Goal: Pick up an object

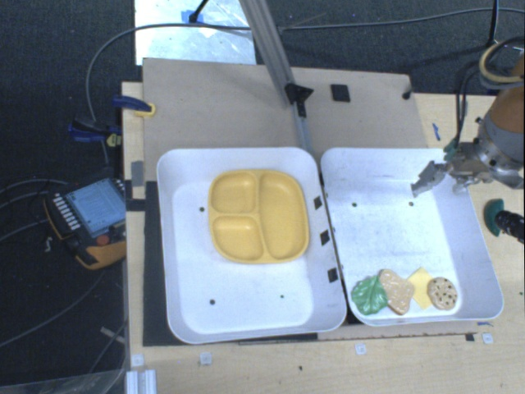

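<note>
While the gripper (428, 179) is hanging empty-handed over the right bin (385, 220), its opening impossible to judge, nothing is being lifted; the toy foods (404, 291) are lying well below it, awaiting pickup.

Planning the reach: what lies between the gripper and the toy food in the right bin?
In the camera view, only bare white bin floor separates the gripper from the toy food along the near edge.

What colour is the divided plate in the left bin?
Yellow plate, clearest in the camera view.
</note>
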{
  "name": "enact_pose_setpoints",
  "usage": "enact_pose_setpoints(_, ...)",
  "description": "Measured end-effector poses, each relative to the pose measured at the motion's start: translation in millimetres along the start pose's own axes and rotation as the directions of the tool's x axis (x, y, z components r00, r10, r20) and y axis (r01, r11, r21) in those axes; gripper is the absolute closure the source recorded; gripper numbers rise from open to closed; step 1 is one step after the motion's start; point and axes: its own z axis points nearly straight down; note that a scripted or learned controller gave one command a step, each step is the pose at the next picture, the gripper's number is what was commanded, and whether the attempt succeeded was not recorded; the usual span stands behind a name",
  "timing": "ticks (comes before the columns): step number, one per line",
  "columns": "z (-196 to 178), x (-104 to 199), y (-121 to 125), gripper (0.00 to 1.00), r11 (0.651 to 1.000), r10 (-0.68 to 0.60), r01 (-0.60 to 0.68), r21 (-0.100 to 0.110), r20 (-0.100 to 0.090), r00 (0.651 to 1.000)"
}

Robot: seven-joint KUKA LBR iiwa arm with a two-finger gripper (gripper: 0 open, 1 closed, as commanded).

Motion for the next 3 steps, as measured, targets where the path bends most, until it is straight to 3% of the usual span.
enact_pose_setpoints(3, 133.1, 13.3, 5.8, 0.00, 1.000, 0.001, -0.001, -0.003, 0.001, 1.000)
